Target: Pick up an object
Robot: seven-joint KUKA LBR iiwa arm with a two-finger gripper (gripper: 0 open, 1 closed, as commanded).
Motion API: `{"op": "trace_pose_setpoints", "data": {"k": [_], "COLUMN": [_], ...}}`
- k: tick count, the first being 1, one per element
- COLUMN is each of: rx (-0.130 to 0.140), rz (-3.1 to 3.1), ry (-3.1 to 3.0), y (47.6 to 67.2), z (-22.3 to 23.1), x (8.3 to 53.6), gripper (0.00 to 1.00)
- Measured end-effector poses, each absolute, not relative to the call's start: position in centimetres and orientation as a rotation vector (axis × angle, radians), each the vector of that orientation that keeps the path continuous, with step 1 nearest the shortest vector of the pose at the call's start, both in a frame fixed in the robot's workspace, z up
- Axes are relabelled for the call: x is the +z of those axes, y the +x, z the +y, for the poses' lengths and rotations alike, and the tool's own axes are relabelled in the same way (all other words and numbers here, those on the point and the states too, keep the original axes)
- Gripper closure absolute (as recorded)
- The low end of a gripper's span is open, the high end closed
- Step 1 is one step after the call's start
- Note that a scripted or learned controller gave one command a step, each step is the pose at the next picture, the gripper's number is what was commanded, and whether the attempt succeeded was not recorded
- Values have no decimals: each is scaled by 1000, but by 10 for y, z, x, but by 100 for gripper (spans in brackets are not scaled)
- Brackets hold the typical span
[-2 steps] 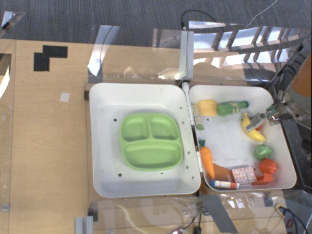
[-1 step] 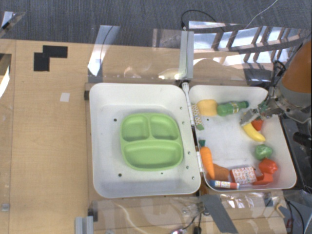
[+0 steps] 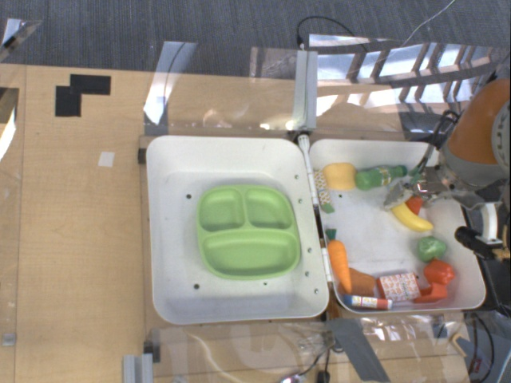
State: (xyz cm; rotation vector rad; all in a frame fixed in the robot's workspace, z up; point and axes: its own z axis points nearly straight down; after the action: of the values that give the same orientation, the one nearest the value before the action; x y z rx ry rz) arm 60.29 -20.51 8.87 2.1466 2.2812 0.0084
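The right bin (image 3: 375, 238) holds several toy foods. My gripper (image 3: 406, 195) hangs low over its far right part, reaching in from the right. Just under and in front of it lies a yellow banana (image 3: 412, 218), with a small red-orange piece (image 3: 413, 205) against its far end. A green bottle-like piece (image 3: 378, 176) and a yellow lemon (image 3: 339, 175) lie to the gripper's left, along the far wall. Nothing shows as held.
Near the front right are a green pepper (image 3: 431, 248) and a red pepper (image 3: 440, 274). A carrot (image 3: 339, 263), a small printed box (image 3: 398, 286) and a marker (image 3: 369, 301) lie at the front. The left bin (image 3: 172, 278) holds a green divided plate (image 3: 247, 231).
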Motion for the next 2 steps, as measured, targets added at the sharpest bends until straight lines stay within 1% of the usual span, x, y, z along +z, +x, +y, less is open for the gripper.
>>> {"op": "trace_pose_setpoints", "data": {"k": [1,2], "rx": [-31,-14], "rz": [2087,2081], "ry": [2392,2373], "y": [652,657], "z": [-203,-202], "x": [86,100], "gripper": [0,100]}}
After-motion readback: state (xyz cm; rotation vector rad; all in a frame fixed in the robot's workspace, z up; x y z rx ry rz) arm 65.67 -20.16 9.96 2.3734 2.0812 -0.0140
